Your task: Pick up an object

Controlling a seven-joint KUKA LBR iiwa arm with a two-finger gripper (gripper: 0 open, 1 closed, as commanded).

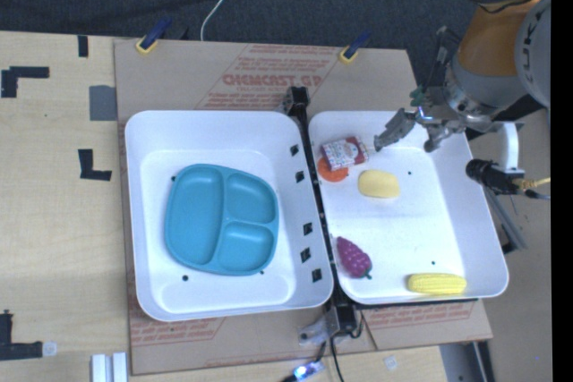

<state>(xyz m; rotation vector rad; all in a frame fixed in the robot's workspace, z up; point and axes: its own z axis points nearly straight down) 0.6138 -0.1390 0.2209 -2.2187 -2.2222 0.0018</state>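
**Pincer hovers open over the right bin, nothing picked yet**

At centre left, the left bin (143,192) holds a blue divided plate (221,219), lying flat and out of the arm's way. The right bin (466,219) carries the candidates: a red-and-white packet (341,156) at its upper left, a yellow lump (379,184) just beside it, a purple grape bunch (353,257) lower down, and a corn cob (437,284) along the bottom edge. The pincer (414,131) hangs above the bin's upper edge, fingers apart and empty, probably lining up on the packet or lump.

Red print across the cardboard sheet (269,78) under the bins, reading roughly "CHEMCAST". Smaller lines beneath too blurred to read.
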